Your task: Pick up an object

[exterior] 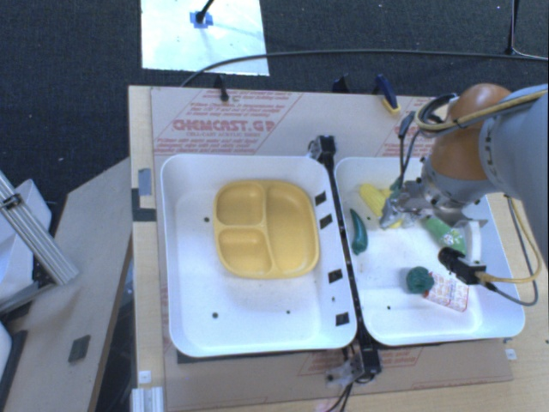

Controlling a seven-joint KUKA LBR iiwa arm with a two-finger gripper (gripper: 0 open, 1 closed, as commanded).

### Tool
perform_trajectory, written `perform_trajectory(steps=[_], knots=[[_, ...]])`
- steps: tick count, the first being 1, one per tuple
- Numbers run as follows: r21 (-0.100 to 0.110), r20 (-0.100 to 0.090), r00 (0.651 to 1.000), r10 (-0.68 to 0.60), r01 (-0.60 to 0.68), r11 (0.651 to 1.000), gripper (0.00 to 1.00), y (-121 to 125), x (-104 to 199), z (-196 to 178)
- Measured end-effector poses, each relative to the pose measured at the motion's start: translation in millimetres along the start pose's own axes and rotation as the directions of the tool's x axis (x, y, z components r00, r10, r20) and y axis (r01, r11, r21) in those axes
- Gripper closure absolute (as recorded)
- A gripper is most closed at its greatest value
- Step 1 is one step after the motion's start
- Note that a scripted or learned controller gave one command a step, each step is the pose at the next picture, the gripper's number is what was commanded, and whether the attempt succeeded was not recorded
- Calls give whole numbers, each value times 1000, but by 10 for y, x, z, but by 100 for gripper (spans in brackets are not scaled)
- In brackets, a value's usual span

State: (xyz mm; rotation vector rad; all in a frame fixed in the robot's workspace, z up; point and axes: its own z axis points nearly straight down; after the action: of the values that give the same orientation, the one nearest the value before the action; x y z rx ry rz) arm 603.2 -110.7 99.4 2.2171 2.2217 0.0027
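The grey arm [515, 140] reaches in from the right, bent steeply downward at the wrist, its orange band [467, 136] turned toward the camera. The gripper [396, 213] hangs low at the arm's left end, pointing down and slightly leftward, with dark cables looping around the wrist above it.

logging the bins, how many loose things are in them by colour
yellow: 2, the divided plate and a small yellow piece
green: 3, the dark green pepper, the round green thing, the light green piece
red and white: 1, the patterned packet
total: 6
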Motion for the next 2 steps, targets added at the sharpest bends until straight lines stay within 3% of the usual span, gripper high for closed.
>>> perform_trajectory(steps=[2], knots=[[-3,0,1000,-3,3,1000,100,73,6,-1090]])
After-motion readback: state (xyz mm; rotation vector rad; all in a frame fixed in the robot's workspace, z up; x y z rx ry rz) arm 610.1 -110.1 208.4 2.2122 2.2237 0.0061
